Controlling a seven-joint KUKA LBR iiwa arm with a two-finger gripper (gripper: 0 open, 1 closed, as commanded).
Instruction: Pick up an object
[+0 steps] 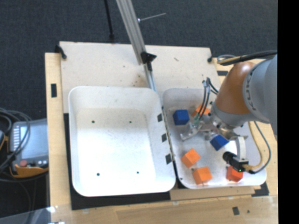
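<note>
Nearest the camera, low in the right bin (187, 183), sits an orange block (202, 175) close to the front rim, flat on the bin floor. Just up-left of it, a second orange block (190, 157), apart from it, slightly rotated. Red-orange block (233, 174) at the front right of the same bin, partly covered by a black connector and cable. Blue block (217, 142) mid-bin, tilted, right under the wrist area. Another blue block (181, 116) further back, near the bin's left wall, clear of the others. Small orange piece (202, 110) at the back, mostly hidden behind cables; shape hard to tell.

Hand (195, 126) is low in the right bin, between the rear blue block and the tilted blue one. Metal finger parts visible near the bin floor, but how far they're spread can't be told from this angle; nothing seen between them. Not touching the rear blue block as far as visible, just beside it.

Arm (243, 94) comes in from the right, orange band above the wrist, grey link behind it, covering the bin's back right corner. Cables loop down from the wrist to the front right.

Left bin (117, 94) white, sits edge to edge with the right bin, a few dark specks on its floor. Both bins on the tan worktop (103, 59). Metal pole (133, 29) slants up from behind the bins. Grey pendant box (25, 148) with cables at far left, off the worktop.
</note>
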